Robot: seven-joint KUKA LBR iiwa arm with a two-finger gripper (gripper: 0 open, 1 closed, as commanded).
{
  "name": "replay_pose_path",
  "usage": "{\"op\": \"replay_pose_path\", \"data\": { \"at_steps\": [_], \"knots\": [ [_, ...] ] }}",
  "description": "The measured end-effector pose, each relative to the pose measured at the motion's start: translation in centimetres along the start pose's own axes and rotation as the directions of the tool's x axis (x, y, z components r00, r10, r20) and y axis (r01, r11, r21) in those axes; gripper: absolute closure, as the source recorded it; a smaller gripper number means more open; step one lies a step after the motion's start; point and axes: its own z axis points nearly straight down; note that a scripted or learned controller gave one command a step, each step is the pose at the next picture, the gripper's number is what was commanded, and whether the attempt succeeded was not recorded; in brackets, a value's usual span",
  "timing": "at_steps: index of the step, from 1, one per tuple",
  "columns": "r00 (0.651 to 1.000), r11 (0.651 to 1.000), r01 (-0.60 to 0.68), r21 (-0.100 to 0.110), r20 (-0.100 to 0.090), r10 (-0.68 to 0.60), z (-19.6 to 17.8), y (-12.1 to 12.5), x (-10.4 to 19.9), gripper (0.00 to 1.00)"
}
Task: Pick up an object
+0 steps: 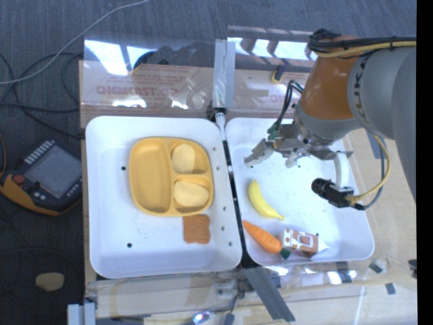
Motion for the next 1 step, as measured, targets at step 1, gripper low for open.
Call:
{"op": "replay_pose_path", "data": {
  "at_steps": [1],
  "knots": [
    [1.0, 1.0, -0.016, -0.012, 0.001, 0.016, 9.48, -4.79, -3.44, 0.0]
  ]
}}
